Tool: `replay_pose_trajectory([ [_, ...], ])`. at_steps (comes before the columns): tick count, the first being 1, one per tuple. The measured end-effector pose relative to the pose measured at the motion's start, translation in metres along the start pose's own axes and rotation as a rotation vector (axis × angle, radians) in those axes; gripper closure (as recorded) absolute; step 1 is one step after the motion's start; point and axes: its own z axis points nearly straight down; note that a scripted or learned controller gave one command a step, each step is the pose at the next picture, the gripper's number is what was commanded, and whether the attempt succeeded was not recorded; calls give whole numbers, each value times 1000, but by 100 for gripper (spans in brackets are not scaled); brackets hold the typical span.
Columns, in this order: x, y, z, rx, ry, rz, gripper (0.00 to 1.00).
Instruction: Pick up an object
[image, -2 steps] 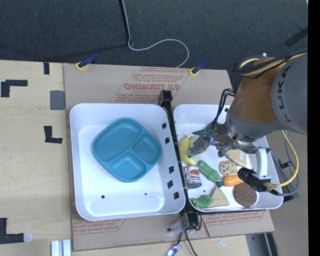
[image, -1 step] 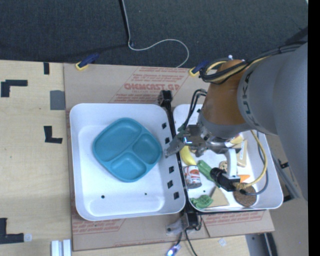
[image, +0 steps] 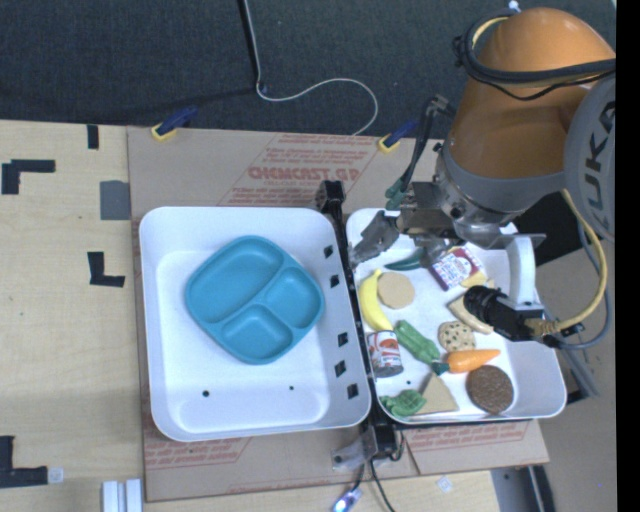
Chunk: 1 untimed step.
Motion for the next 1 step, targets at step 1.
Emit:
replay_pose_trajectory([
  [1, 33, -27, 14, 17, -3, 3, 0],
])
